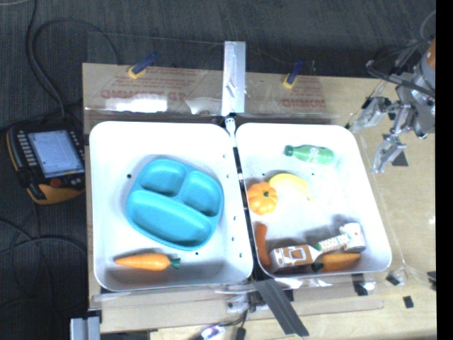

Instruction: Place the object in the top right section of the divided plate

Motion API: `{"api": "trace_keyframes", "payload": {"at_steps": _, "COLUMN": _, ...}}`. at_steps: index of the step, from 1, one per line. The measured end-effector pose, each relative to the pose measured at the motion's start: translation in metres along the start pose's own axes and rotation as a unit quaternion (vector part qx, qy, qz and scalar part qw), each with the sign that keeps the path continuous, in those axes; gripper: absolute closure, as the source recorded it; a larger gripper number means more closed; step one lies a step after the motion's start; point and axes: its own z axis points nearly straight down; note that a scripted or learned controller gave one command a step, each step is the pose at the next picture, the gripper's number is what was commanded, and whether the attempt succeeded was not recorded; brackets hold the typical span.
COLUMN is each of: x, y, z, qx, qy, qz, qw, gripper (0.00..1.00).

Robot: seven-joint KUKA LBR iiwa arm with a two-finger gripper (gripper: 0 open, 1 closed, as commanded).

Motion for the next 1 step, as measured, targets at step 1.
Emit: {"api": "trace_keyframes", "payload": {"at_steps": 1, "x": -0.0660, "y": -0.0036, "z": -0.0344, "qx": -0.001, "qy": -0.002, "qz": 0.003, "qw": 1.0000, "gripper": 0.00}}
